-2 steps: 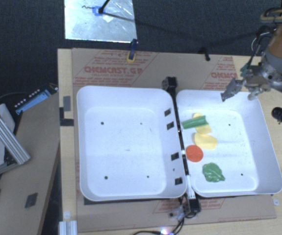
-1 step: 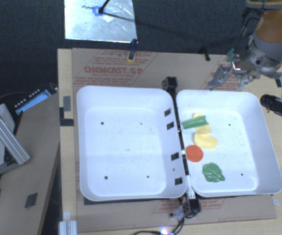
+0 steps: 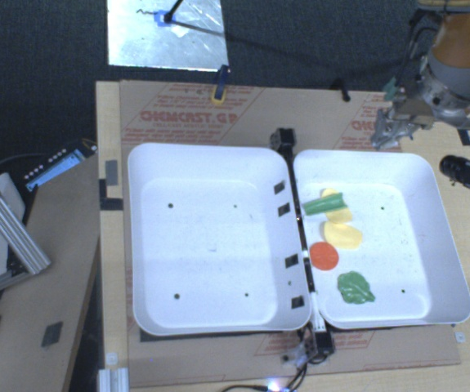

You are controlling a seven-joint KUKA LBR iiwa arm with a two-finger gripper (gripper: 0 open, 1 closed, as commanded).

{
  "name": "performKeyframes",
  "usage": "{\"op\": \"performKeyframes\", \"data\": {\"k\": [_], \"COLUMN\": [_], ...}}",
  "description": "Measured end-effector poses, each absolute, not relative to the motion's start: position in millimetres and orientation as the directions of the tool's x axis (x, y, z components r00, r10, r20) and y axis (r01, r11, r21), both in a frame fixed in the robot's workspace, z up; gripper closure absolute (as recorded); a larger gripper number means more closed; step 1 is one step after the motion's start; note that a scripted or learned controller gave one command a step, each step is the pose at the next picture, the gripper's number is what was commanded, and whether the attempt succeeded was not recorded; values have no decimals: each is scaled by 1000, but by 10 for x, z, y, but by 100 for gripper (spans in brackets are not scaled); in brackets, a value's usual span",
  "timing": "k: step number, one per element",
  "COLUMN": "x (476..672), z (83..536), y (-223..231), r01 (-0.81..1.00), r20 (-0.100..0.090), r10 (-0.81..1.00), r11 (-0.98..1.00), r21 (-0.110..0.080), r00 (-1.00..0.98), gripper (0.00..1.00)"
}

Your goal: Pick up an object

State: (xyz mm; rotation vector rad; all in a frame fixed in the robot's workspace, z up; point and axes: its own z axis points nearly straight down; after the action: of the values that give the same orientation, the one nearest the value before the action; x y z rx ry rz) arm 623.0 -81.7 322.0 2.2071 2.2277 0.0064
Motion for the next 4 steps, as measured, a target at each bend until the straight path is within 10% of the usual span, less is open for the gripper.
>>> {"op": "performKeyframes", "data": {"k": [1,2,3,4], "x": [6570,6642,6599,5928], "z": [3274,4589,3658,5466], "y": [7,-202,733,772], "r01": [1000,1000,1000,1000], "r20": [3,-1,2,4], "r10": [1000,1000,1000,1000], "r11": [12,5,12,7], "r21": [5,18,-4,19], "r00": [-12,-5,-12,-8], "gripper": [100,100,100,100]}}
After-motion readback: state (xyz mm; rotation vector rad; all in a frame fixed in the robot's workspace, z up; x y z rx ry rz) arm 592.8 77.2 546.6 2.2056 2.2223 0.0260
